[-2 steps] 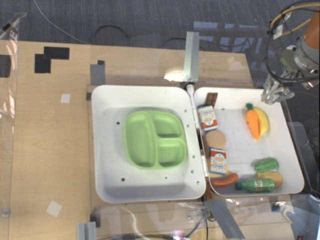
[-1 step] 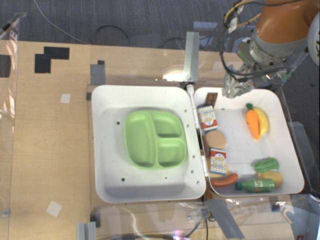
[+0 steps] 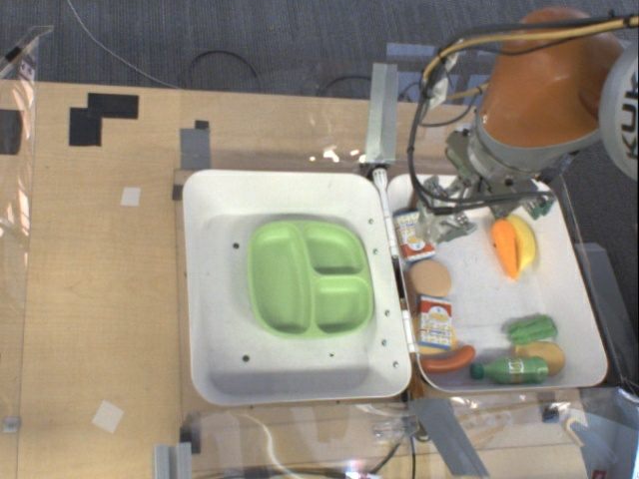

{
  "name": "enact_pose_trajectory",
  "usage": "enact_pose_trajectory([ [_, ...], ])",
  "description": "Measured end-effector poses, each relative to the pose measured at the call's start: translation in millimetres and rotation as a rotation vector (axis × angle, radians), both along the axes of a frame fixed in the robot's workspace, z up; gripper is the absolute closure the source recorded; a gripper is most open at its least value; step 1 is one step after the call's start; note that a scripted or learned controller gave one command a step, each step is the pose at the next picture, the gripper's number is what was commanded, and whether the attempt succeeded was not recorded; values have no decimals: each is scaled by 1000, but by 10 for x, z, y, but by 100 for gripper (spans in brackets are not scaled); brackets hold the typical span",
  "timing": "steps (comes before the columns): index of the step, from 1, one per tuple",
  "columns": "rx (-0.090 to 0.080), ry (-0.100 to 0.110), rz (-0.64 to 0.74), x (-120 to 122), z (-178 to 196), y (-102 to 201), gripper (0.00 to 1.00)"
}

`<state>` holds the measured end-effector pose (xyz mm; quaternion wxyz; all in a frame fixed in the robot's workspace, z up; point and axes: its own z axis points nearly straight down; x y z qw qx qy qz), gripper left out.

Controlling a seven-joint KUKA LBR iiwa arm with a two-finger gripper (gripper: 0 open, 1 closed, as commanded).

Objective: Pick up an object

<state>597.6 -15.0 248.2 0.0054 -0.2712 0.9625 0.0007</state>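
The right bin (image 3: 584, 297) holds several small objects. A red and white carton (image 3: 411, 238) lies at its upper left, just left of my gripper (image 3: 445, 224), which hangs low over the bin's upper part. Below the carton sit a round tan piece (image 3: 431, 278), a second carton (image 3: 435, 324) and a red sausage (image 3: 446, 359). A yellow banana with an orange piece (image 3: 514, 246) lies to the gripper's right. A green bottle (image 3: 511, 370), a green pepper (image 3: 531, 328) and a yellow-brown item (image 3: 547, 354) rest along the bin's lower right.
The left bin (image 3: 215, 267) holds a green divided plate (image 3: 308, 277). A metal divider (image 3: 392, 257) runs between the bins. The arm's orange band (image 3: 544, 78) and cables (image 3: 439, 78) hang over the right bin's top edge.
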Motion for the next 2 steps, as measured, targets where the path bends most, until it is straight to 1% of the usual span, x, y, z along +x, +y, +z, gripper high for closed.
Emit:
enact_pose_trajectory([
  [1,-5,-3,199,482,193,-101,100],
  [2,-4,-16,200,507,339,-85,100],
])
